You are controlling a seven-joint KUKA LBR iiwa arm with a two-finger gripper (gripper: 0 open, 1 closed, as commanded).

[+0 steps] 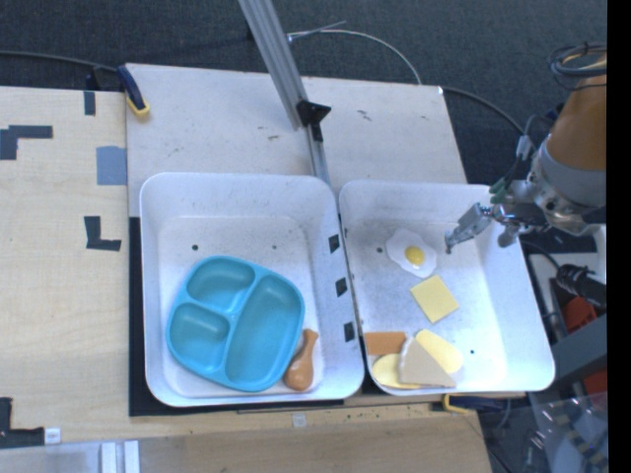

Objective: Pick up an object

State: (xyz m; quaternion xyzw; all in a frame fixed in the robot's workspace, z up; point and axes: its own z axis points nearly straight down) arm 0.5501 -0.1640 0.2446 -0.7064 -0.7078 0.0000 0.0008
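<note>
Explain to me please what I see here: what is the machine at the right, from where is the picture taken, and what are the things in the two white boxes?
The picture comes from one fixed camera above the bench, looking down at a slant. The machine at the right is a robot arm, grey with an orange band. Its gripper hangs over the right bin, near a toy fried egg; I see nothing held in it. That bin also holds a yellow cheese slice, an orange block and a pale wedge-shaped piece at the front edge. The left bin holds a blue divided plate with a toy drumstick beside it. All look like toy food. The arm's job is to pick one object up.
</note>
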